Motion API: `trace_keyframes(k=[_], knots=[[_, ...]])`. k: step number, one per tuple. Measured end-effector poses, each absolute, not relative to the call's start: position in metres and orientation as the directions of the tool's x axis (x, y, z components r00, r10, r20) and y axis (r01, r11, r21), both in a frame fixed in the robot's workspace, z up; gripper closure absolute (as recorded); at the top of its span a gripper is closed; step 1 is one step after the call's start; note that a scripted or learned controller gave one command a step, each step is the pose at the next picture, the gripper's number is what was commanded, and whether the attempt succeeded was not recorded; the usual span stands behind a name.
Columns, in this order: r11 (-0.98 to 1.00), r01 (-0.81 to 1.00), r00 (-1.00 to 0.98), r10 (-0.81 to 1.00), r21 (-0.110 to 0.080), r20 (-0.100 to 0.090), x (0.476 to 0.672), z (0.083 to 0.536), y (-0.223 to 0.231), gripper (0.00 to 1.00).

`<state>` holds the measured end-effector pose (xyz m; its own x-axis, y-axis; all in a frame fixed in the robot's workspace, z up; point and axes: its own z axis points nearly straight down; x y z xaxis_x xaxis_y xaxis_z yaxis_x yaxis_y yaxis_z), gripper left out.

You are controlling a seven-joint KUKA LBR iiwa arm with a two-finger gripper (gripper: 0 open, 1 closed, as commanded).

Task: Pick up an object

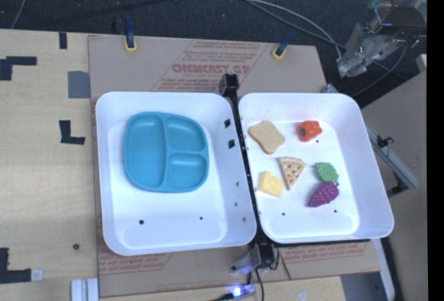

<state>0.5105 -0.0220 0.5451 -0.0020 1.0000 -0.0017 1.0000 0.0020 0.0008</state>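
- The gripper hangs past the far right corner of the right bin, out over the dark floor and well apart from everything in the bins; whether the claw is open or closed cannot be told, since it is blurred.
- In the right bin, a toy bread slice lies near the far left corner, close to the edge shared with the left bin.
- A small red toy pepper lies near the far edge, right of the bread.
- A waffle wedge sits at the middle of the bin, with a yellow cheese piece just beside it toward the left edge.
- A green toy vegetable and a purple grape bunch lie close together nearer the right edge.
- A blue divided plate rests in the left bin, toward its far edge.
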Motion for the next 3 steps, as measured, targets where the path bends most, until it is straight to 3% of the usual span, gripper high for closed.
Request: trace_keyframes(k=[1,2,3], knots=[[-0.004,1.0,0.004,1.0,-0.006,-0.003,0.576,0.496,-0.082,1.0],[-0.002,1.0,0.002,1.0,0.001,-0.004,0.658,0.5,-0.125,1.0],[0.002,1.0,-0.002,1.0,-0.019,0.003,0.651,0.283,-0.09,1.0]])
